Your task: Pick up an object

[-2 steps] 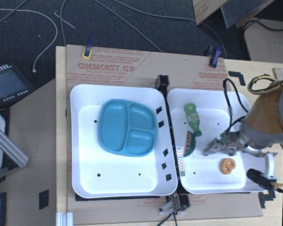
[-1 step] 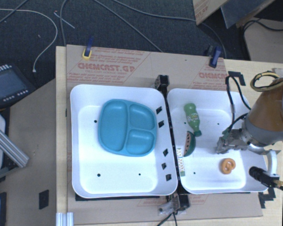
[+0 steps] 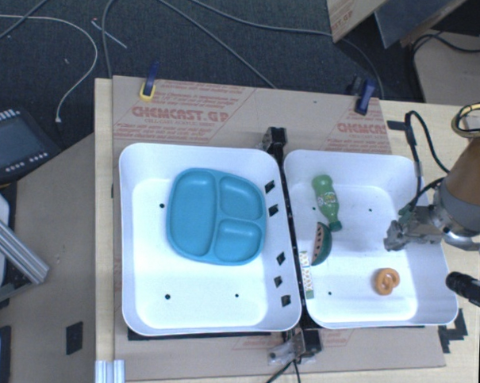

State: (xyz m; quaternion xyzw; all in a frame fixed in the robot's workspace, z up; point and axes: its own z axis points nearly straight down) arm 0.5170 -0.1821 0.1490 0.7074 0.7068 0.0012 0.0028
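Two fingers on the gripper hang over the right bin, near its right wall; spread or pressed together, cannot tell, too small and dark. Nothing visibly between them. Closest pick looks like the small orange ring-shaped toy, just below the fingers on bin floor, apart from them. Probably light, stiff, a bit rounded, so take it across the outer rim. Farther left: green bottle and watermelon slice toy. Left bin holds blue divided plate.
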